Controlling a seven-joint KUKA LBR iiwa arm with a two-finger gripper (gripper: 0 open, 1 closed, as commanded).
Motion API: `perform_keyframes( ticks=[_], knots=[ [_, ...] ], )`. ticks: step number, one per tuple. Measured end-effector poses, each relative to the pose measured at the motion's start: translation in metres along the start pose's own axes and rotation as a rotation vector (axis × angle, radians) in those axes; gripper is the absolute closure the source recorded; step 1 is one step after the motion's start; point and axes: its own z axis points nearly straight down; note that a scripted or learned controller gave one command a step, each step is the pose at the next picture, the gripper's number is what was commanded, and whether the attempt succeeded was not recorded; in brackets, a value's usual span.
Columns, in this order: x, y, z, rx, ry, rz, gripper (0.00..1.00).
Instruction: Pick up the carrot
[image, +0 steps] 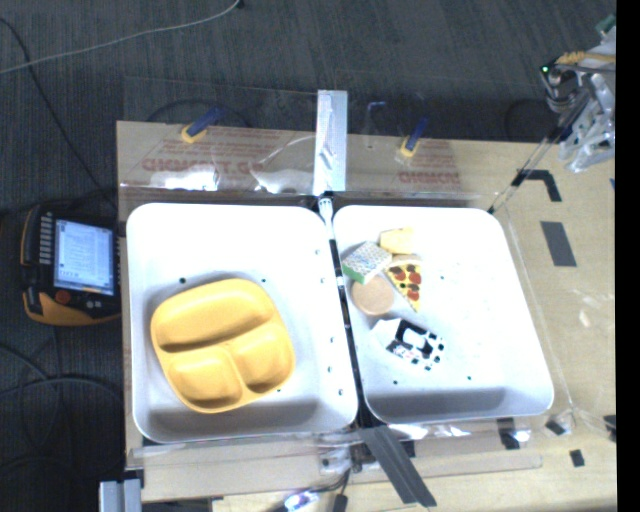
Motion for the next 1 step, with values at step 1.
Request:
perform_keyframes(
  ticks=[1],
  knots=[
    [-0.0214,-0.0310,-0.0384,0.003,0.002,-0.004,1.00]
  ],
)
